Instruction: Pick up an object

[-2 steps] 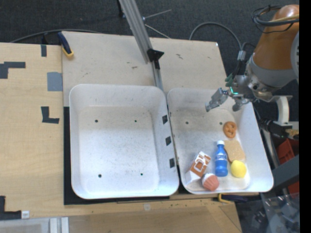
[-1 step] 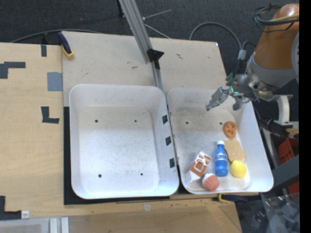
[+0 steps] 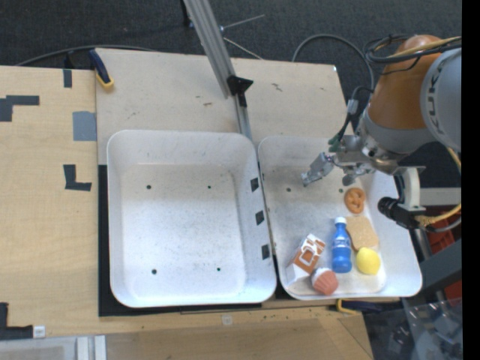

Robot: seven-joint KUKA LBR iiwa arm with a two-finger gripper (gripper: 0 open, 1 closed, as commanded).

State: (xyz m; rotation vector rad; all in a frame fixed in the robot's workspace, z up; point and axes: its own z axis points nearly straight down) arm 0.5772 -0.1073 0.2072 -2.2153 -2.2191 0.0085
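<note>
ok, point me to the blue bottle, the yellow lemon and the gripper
blue bottle (image 3: 341, 250), camera view, mid body.
yellow lemon (image 3: 367, 261), camera view, centre of fruit.
gripper (image 3: 315, 172), camera view, at its tip.

Arm enters from right; gripper (image 3: 328, 169) hangs over upper part of right bin (image 3: 289, 201). Lower right corner of that bin: blue bottle (image 3: 341, 245), yellow fruit (image 3: 367, 260), orange-white carton (image 3: 308, 253).

Robotics lab: bench (image 3: 45, 163), 2 bins (image 3: 120, 201)
</note>
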